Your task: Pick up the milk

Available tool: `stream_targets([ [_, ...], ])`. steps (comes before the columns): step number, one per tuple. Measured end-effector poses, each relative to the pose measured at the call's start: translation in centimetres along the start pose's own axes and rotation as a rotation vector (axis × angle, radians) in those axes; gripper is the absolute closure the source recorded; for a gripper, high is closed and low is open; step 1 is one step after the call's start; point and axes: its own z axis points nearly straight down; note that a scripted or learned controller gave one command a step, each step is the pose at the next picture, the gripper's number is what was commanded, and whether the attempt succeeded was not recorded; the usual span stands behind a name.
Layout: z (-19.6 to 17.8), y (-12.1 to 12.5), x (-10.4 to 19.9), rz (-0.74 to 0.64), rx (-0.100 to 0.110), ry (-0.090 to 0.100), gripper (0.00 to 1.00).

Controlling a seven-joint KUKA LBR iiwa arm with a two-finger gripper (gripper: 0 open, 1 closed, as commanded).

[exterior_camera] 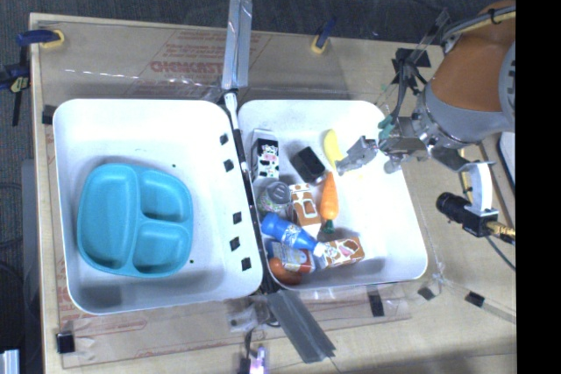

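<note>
White with black cow patches, the milk [266, 158] is a small carton lying in the right bin [396, 215], at the upper left of the pile and close against the wall that divides the two bins. It rests on the bin floor, untouched, so the pickup has not begun as far as this view shows.

Just to its right lies a black block [308, 162], and beyond that a yellow banana-like piece [331, 144]. Below the carton crowd a grey tin [273, 198], a small brown-and-white box [305, 206], an orange carrot [329, 198], a blue bottle [287, 231] and more packets toward the bin's near edge.

The hand [358, 155] hovers over the right bin's upper right part, near the yellow piece and well apart from the carton; nothing sits in it, but whether its grip is apart or together I cannot tell.

Left to do, I judge: travel left across the black block, descend, close and lift. The left bin [88, 136] holds a blue divided plate [136, 220].
</note>
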Motion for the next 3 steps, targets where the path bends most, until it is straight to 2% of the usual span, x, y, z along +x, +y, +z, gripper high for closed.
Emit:
stream_targets([
  [1,10.0,-5.0,1.2,-0.333,-0.001,0.000,0.00],
  [2,9.9,-5.0,1.2,-0.333,-0.001,0.000,0.00],
  [3,9.4,1.1,5.1,-0.424,-0.003,-0.001,0.00],
])
